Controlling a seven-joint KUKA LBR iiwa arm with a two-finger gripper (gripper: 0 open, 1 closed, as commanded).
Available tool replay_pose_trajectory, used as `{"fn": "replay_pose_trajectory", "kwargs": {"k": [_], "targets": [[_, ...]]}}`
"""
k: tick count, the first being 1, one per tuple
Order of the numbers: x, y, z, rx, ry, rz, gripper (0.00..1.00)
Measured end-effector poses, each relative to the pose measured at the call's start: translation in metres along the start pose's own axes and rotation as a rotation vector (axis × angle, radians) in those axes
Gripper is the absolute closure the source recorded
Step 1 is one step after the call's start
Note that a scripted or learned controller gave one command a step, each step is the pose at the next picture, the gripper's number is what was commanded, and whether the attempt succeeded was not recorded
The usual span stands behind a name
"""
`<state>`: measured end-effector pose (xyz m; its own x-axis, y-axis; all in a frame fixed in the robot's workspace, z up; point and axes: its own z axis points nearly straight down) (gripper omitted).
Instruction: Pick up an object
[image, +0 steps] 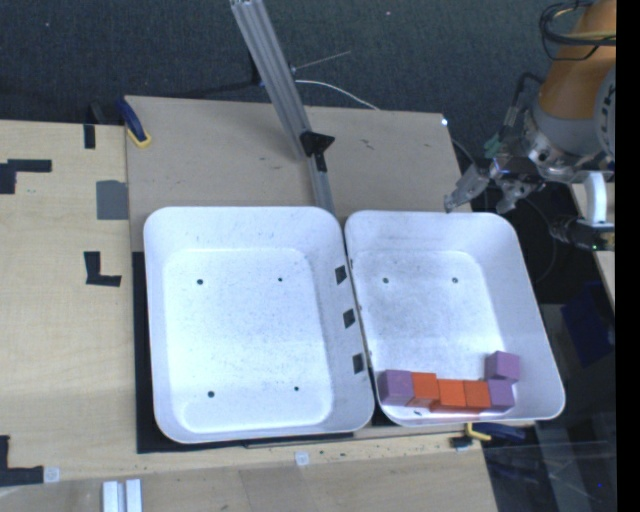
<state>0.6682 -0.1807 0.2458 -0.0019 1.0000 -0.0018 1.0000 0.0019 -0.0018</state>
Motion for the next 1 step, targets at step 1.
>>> {"fn": "replay_pose_trajectory", "kwargs": {"k": [1], "targets": [[0.0546,-0.0159,0.0961,0.008,0.005,-0.002,0.0]]}}
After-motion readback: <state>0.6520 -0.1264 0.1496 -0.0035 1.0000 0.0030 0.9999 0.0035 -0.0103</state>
